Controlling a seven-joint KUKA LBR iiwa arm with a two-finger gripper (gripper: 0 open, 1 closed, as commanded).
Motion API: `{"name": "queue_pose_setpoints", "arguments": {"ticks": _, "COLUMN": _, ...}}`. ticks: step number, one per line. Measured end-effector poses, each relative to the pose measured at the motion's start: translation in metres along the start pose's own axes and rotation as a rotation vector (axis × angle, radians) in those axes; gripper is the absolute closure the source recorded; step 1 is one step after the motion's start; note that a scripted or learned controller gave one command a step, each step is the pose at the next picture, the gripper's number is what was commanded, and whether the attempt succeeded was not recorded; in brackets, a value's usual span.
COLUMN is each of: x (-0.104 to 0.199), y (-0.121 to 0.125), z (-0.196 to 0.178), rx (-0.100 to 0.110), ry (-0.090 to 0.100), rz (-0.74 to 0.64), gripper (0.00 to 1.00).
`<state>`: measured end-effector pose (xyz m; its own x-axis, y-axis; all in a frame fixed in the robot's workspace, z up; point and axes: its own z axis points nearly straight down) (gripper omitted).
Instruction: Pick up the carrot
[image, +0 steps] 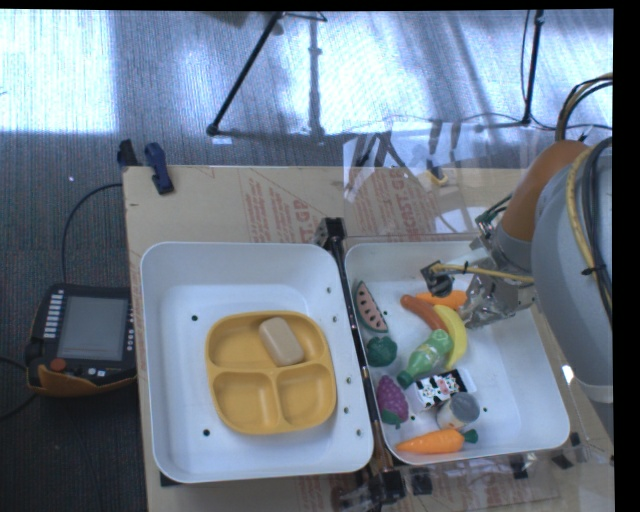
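Observation:
The carrot (435, 441), orange with a green leafy end, lies flat along the front wall of the right bin (515, 385), below a grey can (462, 408). My gripper (478, 303) hangs low over the bin's back right part, by the upper end of the banana (453, 334) and a small orange piece (446, 298). It is well behind the carrot, with the banana, a milk carton (440, 388) and the can in between. Nothing visibly hangs from the gripper.
The right bin also holds a watermelon slice (370, 306), a red-orange pepper (421, 311), a green bottle (425, 357), a dark green vegetable (380, 350) and a purple fruit (392, 398). In the left bin (180, 300) a yellow divided plate (240, 405) carries a beige block (283, 340).

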<state>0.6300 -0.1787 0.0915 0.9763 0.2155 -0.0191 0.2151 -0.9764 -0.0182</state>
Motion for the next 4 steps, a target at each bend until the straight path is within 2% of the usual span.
{"name": "queue_pose_setpoints", "arguments": {"ticks": 1, "x": -0.076, "y": -0.072, "z": 0.01, "rx": -0.007, "ry": 0.006, "rz": -0.301, "gripper": 1.0}}
{"name": "queue_pose_setpoints", "arguments": {"ticks": 2, "x": -0.076, "y": -0.071, "z": 0.01, "rx": -0.01, "ry": 0.007, "rz": -0.299, "gripper": 0.0}}
{"name": "queue_pose_setpoints", "arguments": {"ticks": 3, "x": -0.007, "y": -0.035, "z": 0.007, "rx": -0.008, "ry": 0.01, "rz": -0.056, "gripper": 0.0}}
{"name": "queue_pose_setpoints", "arguments": {"ticks": 4, "x": -0.057, "y": -0.014, "z": 0.009, "rx": -0.008, "ry": 0.006, "rz": -0.041, "gripper": 0.0}}
